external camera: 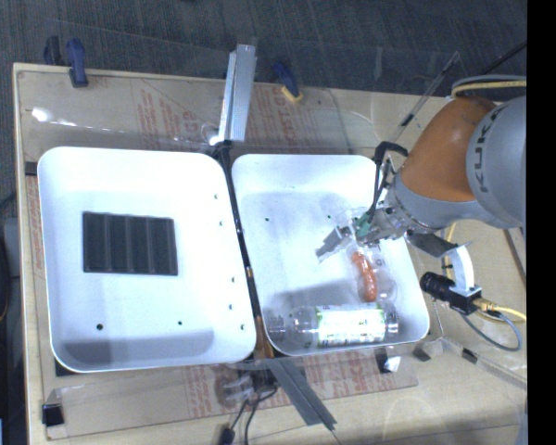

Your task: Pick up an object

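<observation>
Where the two white bins meet at the middle of the bench, a dark seam runs between their rims. A grey metal bar stands off the far end of that seam. Two blue clamps grip the bench's far edge, one at the far left and one just right of the bar.

Left bin: one item only, a dark ridged rectangular slab, lying flat left of centre, clear of all walls.

Right bin: the arm reaches in over the right rim, its orange band above the bin's far right corner. The gripper sits low over the right half of the floor. It is seen at a slant against glinting metal, so whether it is open or closed cannot be told. Nothing can be seen held in it.

Orange object: just nearer the camera than the gripper, close to the right wall. It is elongated and bright orange-red, with its long axis running roughly far to near. A pale sheen surrounds it, possibly clear wrap, too small to tell. Whether the gripper touches it is unclear.

Clear bottle: on its side along the near wall, just below the orange object's near end. The body is transparent, with a pale label carrying green print around the middle. It lies between the orange object and the near rim, and the right wall closes off that side. The left half of the right bin's floor is bare white.
</observation>
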### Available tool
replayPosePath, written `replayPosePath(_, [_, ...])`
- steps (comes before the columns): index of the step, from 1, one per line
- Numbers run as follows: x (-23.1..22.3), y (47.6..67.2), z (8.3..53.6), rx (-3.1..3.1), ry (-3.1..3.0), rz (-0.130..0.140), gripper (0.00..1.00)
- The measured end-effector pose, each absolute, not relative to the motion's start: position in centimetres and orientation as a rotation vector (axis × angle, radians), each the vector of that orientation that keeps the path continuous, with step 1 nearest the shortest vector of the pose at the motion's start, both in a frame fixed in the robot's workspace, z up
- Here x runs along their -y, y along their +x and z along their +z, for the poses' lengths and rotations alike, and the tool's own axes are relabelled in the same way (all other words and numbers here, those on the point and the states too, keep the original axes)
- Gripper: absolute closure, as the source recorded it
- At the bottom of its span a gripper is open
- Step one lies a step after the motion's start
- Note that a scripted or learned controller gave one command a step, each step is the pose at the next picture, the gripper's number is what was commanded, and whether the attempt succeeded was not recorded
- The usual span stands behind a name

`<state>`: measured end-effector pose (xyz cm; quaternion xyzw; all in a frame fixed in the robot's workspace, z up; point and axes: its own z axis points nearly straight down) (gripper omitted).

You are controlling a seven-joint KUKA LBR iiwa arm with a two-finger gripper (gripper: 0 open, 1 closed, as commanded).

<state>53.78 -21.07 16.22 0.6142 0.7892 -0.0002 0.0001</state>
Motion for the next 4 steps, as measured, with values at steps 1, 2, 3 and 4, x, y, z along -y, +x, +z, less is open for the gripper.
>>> replayPosePath(1, [21.1,53.4,17.0,-2.484,1.921,-0.001,0.0])
replayPosePath(2, [21.0,53.8,18.6,-2.554,1.828,-0.001,0.0])
replayPosePath(3, [20.9,53.6,17.7,-2.588,1.786,-0.001,0.0])
replayPosePath(4, [20.9,53.9,16.2,-2.587,1.791,-0.002,0.0])
